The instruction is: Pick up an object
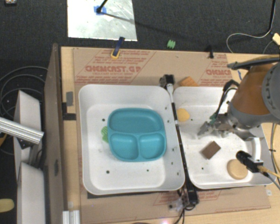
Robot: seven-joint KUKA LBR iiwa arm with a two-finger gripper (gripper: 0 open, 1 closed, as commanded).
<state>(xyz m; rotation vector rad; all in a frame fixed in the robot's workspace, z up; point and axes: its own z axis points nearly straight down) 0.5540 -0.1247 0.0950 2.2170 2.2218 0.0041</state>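
My gripper (pixel 209 128) hangs over the middle of the right bin (pixel 196 181), low above its floor. A brown block (pixel 211 149) lies just in front of it, apart from it. A tan round disc (pixel 236 170) rests near the bin's front right corner. A small yellow round piece (pixel 182 114) sits against the bin's left wall, to the left of the gripper. I see nothing held by the gripper.
The left bin (pixel 91 171) holds a blue divided tray (pixel 136 133) with a green piece (pixel 104 133) peeking out at its left edge. An orange piece (pixel 189 82) lies on the cardboard behind the right bin. The arm covers the right bin's right side.
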